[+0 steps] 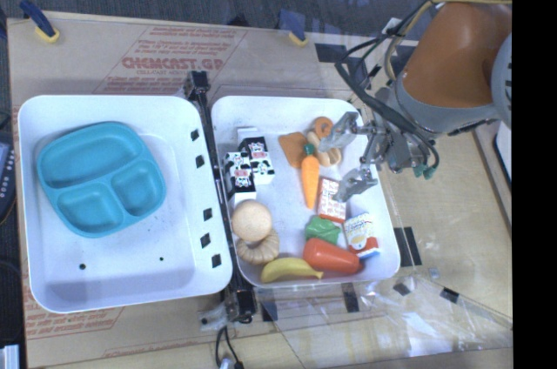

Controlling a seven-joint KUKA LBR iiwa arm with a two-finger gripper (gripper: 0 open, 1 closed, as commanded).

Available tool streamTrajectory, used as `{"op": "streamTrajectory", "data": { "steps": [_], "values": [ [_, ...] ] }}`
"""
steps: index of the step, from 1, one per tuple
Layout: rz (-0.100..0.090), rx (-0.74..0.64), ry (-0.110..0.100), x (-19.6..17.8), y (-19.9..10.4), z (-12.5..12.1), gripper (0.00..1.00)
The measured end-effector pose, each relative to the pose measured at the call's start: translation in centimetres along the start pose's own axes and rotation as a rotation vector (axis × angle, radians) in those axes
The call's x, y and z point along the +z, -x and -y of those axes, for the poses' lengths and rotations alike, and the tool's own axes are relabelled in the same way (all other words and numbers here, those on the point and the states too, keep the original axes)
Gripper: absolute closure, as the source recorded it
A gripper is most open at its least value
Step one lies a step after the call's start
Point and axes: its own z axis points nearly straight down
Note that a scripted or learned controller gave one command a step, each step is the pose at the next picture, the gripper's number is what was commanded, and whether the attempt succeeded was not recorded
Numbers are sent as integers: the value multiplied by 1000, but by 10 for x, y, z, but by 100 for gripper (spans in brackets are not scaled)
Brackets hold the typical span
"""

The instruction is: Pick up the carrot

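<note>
Gripper jaws spread wide, nothing between them (one finger by the pretzel, other over the small carton). Carrot lies just at its 9 o'clock in the right bin, tip toward 6, untouched.

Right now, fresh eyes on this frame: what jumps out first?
The grey arm with its orange band reaches in from the right, its hand open over the right bin, just right of the carrot. That bin is crowded with toy food: banana, red pepper, milk cartons. The left bin holds a blue divided tray.
</note>
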Motion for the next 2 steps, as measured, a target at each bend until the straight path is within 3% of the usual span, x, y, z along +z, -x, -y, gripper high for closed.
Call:
{"op": "streamTrajectory", "data": {
  "steps": [1, 2],
  "values": [
    [-11, 7, 6, 115, 16, -41, 0],
    [2, -1, 1, 99, 21, -40, 100]
  ]
}}
